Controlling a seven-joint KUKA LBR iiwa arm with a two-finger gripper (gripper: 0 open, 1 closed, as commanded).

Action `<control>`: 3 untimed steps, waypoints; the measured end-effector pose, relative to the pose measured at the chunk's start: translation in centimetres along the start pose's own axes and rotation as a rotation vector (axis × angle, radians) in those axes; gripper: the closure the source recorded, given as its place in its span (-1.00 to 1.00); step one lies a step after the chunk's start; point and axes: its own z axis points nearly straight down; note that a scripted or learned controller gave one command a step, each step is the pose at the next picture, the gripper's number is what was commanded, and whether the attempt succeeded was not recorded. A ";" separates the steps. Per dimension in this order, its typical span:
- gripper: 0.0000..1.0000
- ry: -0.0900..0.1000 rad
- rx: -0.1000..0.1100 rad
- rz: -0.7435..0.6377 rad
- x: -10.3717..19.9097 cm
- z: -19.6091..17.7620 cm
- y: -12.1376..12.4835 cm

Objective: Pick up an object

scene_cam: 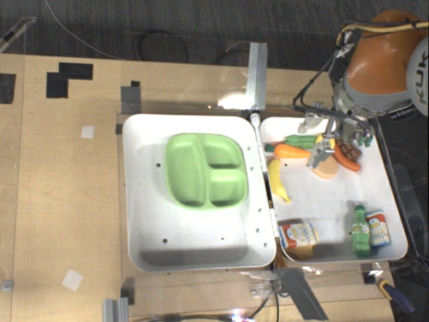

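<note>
Green bottle point(360, 230) stands upright in right bin point(395, 200), touching a small can point(379, 229); box point(298, 235) at near-left corner. Yellow banana point(277, 180) lies long axis near-far by the divider. Orange carrot point(292, 151) points left-right. Gripper point(326, 150) above a tan disc point(326, 170), fingers narrow, gripping nothing. Green tray point(204, 170) in left bin point(144, 180).

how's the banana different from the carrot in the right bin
The banana is yellow and curved; the carrot is orange and straight. The banana runs along the bin's left wall, while the carrot lies crosswise, further back, nearer the gripper. Both lie flat in the right bin.
</note>
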 end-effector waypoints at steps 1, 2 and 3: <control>-1.00 0.008 -0.001 -0.016 4.3 7.3 1.2; -1.00 -0.008 0.000 0.012 7.9 10.9 0.3; -1.00 -0.005 0.000 0.015 5.0 10.9 0.4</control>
